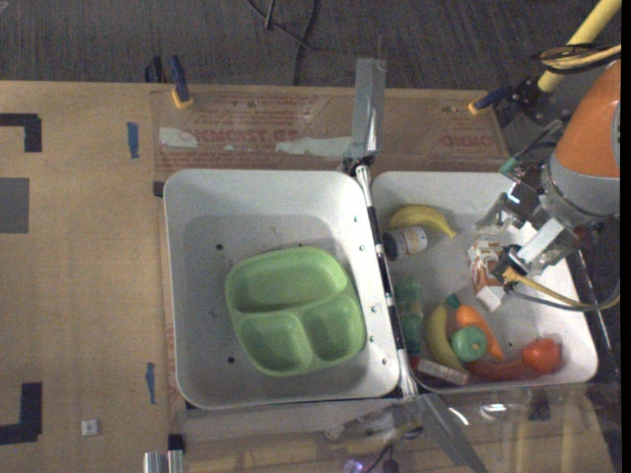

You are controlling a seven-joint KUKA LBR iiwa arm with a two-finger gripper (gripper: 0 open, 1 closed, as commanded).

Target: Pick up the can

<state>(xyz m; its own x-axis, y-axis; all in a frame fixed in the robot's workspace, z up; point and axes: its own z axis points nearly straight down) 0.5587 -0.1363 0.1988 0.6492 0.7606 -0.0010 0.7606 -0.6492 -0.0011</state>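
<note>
Gripper (509,260) hangs low over the right bin (582,358), at its right-centre, on the grey arm (582,180) reaching in from the right; whether it is open or closed cannot be told, and nothing is seen clamped in it. At the far left, the wooden bench (69,294) carries black tape marks. The left bin (187,215) holds a green divided tray (294,310), lying flat towards its near side. In the right bin, a small cylinder with a dark cap (406,241) lies on its side against the left wall, just nearer than a banana (422,218). The can (484,267), whitish with brown-orange marking, sits mid-bin, just left of the gripper and apparently touching it. Nearer lie a green round piece (470,343), an orange piece (467,316) and a red-orange piece (540,354).
</note>
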